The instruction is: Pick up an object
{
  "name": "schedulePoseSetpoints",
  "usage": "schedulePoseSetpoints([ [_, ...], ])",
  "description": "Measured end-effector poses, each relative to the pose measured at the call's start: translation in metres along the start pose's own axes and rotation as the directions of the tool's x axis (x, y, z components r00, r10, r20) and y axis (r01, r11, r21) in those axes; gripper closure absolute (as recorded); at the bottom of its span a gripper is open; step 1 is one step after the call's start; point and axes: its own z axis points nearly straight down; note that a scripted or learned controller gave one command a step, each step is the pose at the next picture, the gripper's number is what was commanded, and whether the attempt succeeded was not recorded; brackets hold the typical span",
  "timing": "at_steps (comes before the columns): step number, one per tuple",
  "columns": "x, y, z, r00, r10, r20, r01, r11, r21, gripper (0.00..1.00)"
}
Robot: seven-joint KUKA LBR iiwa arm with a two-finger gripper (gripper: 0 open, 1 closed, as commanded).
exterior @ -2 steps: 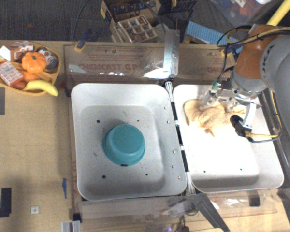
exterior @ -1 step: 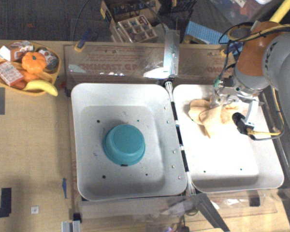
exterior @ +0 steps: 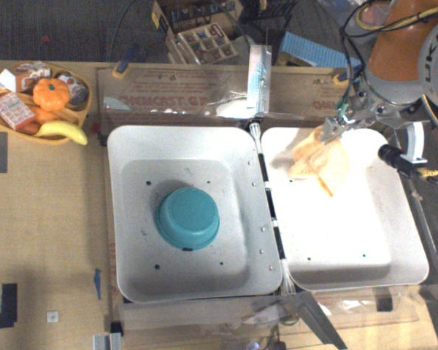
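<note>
A teal bowl (exterior: pixel 189 217) lies upside down in the middle of the left bin (exterior: pixel 131 152). Over the back of the right bin (exterior: pixel 372 254), a pale orange, soft-looking object (exterior: pixel 317 160) hangs blurred, its top caught between the fingers of my gripper (exterior: pixel 334 128). The gripper is shut on that object's upper end. The arm, with its orange band (exterior: pixel 401 28), comes in from the upper right. The object's shape is too smeared to name.
A cardboard wall (exterior: pixel 175 93) with plastic sheeting runs behind both bins. A basket of toy food (exterior: pixel 36 104) with a banana sits at the far left. Cables and a black fitting (exterior: pixel 398 159) lie by the right bin's right rim.
</note>
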Motion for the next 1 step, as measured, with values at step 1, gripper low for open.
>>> schedulePoseSetpoints([
  [1,0.0273,0.0108,-0.0223,0.999,0.049,0.000,-0.049,0.999,0.000,1.00],
])
